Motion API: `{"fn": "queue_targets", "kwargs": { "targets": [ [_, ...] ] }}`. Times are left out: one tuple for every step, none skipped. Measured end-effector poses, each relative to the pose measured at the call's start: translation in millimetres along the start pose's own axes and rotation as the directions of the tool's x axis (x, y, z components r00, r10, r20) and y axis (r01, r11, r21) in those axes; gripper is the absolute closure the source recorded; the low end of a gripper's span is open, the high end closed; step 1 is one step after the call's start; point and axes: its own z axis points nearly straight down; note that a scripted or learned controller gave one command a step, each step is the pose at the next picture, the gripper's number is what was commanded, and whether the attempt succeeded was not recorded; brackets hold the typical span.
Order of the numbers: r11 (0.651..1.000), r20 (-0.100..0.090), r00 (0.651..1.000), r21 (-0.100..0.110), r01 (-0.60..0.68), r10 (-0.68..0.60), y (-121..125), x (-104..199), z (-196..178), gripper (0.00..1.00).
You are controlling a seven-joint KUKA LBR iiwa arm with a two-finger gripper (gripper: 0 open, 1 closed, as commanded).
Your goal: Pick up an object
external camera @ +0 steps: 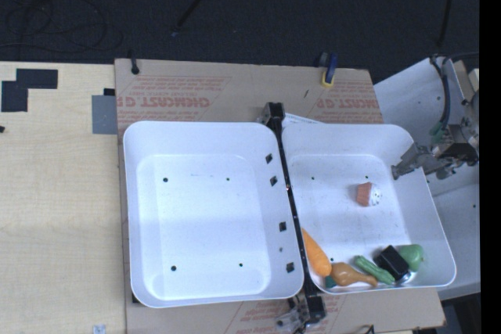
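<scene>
Small reddish object with a white patch lies on the floor of the right bin, near the pincer and a little below and to the view's left of it. Further below the pincer, along that bin's near edge, a cluster is gathered: an orange carrot-like piece, a tan piece, a long green piece, a black block and a rounded green piece. The left bin sits well beyond, touching the right bin's far side. The arm reaches in low from the view's right, the pincer over the right bin's rim; whether it is released or clenched cannot be told.
</scene>
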Motion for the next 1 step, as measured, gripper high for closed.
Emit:
{"fn": "queue_targets", "kwargs": {
  "targets": [
    [1.0,-0.005,1.0,0.016,-0.003,0.003,-34.4,-24.0,173.2,0.0]
  ]
}}
